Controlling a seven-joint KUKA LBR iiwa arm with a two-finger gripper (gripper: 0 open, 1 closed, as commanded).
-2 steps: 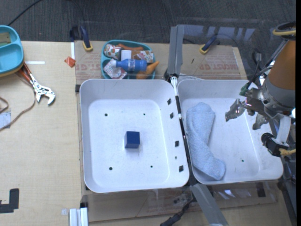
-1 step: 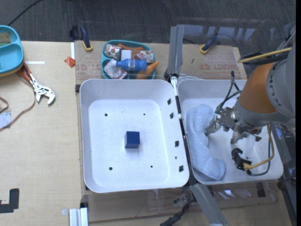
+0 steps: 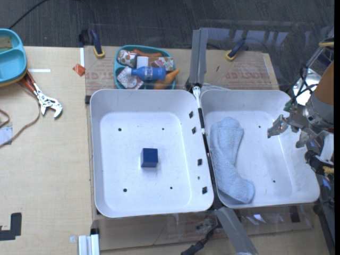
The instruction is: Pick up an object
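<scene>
A small dark blue cube (image 3: 150,157) sits near the middle of the left bin (image 3: 101,142). A pale blue-grey cloth (image 3: 228,158) lies crumpled along the left side of the right bin (image 3: 276,193), running from its middle down to the near corner. My gripper (image 3: 289,133) hovers over the right bin's right side, well to the right of the cloth. Its fingers (image 3: 276,126) are spread apart and nothing is between them.
Behind the left bin stands a teal bowl (image 3: 144,68) with several small items. A wrench (image 3: 47,104) and a light blue tray (image 3: 10,54) lie on the wooden bench at left. Clamps (image 3: 234,51) hold the back edge.
</scene>
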